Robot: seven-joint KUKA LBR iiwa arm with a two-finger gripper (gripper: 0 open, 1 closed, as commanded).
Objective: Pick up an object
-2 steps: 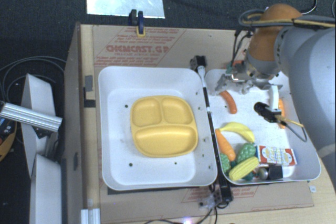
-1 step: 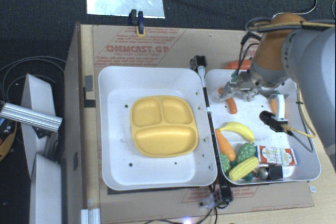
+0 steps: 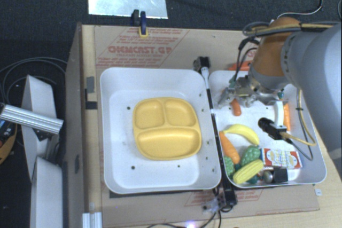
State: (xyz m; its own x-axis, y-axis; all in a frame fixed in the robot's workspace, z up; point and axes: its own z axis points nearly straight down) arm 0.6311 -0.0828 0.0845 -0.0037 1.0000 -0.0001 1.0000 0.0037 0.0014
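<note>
A small orange carrot (image 3: 236, 108) lies in the right bin (image 3: 320, 168), standing up and down in the camera view. The gripper (image 3: 239, 94) hangs just above it; I cannot tell its state. A banana (image 3: 243, 133) lies below. The yellow plate (image 3: 166, 128) sits in the left bin (image 3: 115, 115).

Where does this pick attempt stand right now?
Done: the arm has reached into the right bin. In hand: the tool sits low at that bin's far left, right over a small orange carrot-like piece; a grip isn't discernible. Left: grasping and lifting. Banana and corn lie untouched.
</note>
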